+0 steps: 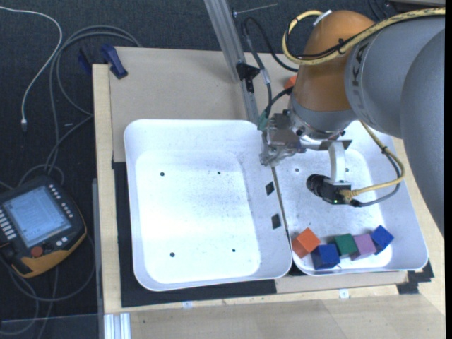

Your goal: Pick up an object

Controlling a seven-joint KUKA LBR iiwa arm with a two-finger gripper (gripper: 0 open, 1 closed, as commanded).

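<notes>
The claw [277, 149] sits under the bulky wrist; its opening cannot be told. Five blocks [344, 246] lie well below-right of it, partly overlapping.

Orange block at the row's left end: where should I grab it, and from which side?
Take the orange block from above, on its near and far faces. The blue block crowds its right, and the bin wall lies close on its left.

Lying dark and carpeted around a tan surface [176, 90]. Trailing grey cables [49, 69] across the floor [42, 288] at far left. Resting a handheld control pendant [39, 224] at near left. Rising slantwise, a metal post [226, 34], at far centre.
</notes>
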